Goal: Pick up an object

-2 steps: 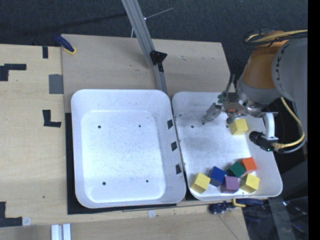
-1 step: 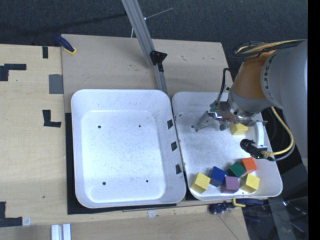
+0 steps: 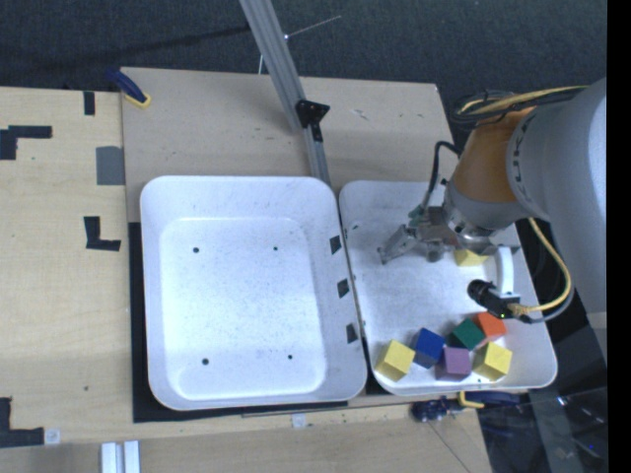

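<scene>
Pale wood makes up the bench (image 3: 59, 264), which carries two shallow white bins side by side, with a slanted metal rail (image 3: 281, 57) running down to where they meet. Taking the right bin (image 3: 394, 215) as the landmark: the left bin (image 3: 237, 294) touches its left wall, and all the loose things lie inside the right bin. Counted, seven blocks show: six clustered along its near edge and one apart. In the cluster there are a yellow block (image 3: 396, 360) nearest the left wall, a blue block (image 3: 428, 347), a purple block (image 3: 455, 362), a green block (image 3: 467, 335), an orange block (image 3: 491, 324) and a second yellow block (image 3: 497, 361) by the near right corner, packed close or touching. A pale yellow block (image 3: 470, 257) sits alone toward the right wall, partly under the arm. The gripper (image 3: 392, 251) hangs over the bin's middle, its two fingers spread apart with nothing between them, well clear of the cluster. Bare floor lies between the gripper and the left wall and toward the far edge.
</scene>
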Action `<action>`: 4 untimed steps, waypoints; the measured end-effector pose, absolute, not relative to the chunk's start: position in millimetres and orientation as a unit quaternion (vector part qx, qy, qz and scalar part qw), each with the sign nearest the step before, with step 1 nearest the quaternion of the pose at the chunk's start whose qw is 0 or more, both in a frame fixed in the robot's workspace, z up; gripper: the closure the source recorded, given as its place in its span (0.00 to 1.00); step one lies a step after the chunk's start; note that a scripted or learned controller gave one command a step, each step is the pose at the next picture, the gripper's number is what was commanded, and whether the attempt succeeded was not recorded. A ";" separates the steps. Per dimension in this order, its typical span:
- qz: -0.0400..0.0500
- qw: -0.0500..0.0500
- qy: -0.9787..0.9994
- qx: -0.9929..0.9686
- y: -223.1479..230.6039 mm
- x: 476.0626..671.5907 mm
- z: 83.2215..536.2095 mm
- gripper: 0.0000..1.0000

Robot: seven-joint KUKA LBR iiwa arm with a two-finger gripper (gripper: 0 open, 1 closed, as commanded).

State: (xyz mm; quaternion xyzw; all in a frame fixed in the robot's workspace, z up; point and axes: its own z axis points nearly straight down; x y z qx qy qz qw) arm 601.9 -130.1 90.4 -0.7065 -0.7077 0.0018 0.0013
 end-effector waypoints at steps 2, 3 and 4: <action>-0.001 -0.002 -0.707 -0.707 -135.2 607.7 161.9 1.00; -0.001 -0.003 -0.708 -0.707 -142.3 614.4 220.8 1.00; 0.000 -0.001 -0.708 -0.707 -141.8 615.1 242.3 1.00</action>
